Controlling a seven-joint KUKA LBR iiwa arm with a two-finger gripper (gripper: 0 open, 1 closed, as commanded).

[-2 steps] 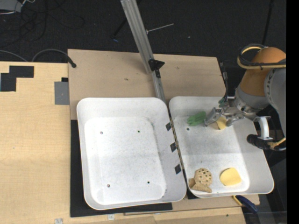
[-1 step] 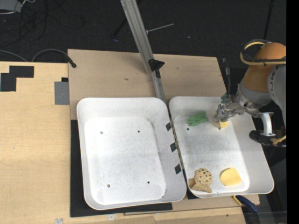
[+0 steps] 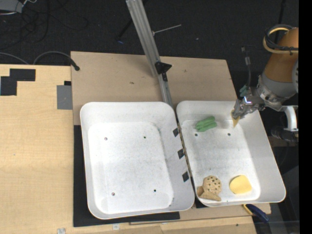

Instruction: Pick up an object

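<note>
The right bin [image 3: 263, 145] holds three items. A green oblong piece [image 3: 205, 124] lies near its far left part. A yellow round piece [image 3: 240, 184] rests at the near right corner, and a tan speckled cookie-like piece [image 3: 211, 187] sits to its left at the near edge. My gripper [image 3: 238, 116] hangs over the far right corner of this bin, to the right of the green piece and apart from it. Its tip points down toward the bin floor, and nothing shows between its fingers.
The left bin [image 3: 92, 130] lies beside the right one, with black clips [image 3: 181, 153] along the shared rim. A slanted metal rail [image 3: 146, 38] rises behind the bins. Pale wooden boards [image 3: 34, 145] cover the bench to the left.
</note>
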